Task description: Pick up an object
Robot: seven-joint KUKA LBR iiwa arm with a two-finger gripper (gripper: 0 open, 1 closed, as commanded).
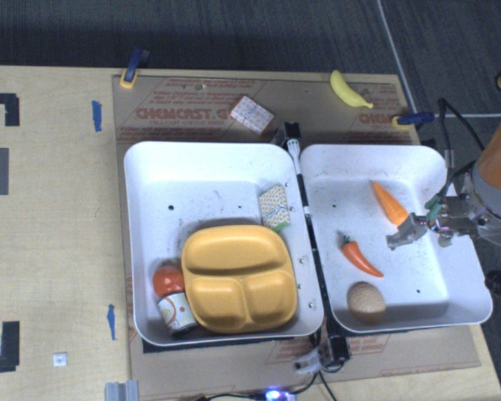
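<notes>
The right bin (426,307) holds two orange carrots, one (389,203) near its upper middle and a smaller one (361,257) with a green top lower down, plus a tan potato-like lump (366,300) at the front. My gripper (405,235) reaches in from the right and hovers between the two carrots, just below the upper one. I see nothing between its fingers. The left bin (150,190) holds a yellow divided tray (238,276), a red-and-white can (172,296) at the tray's left, and a small patterned packet (275,205).
Beyond the bins on the brown board lie a yellow banana (349,89) and a small patterned box (250,114). A black divider (305,215) runs between the bins. Cables trail along the right side by the arm.
</notes>
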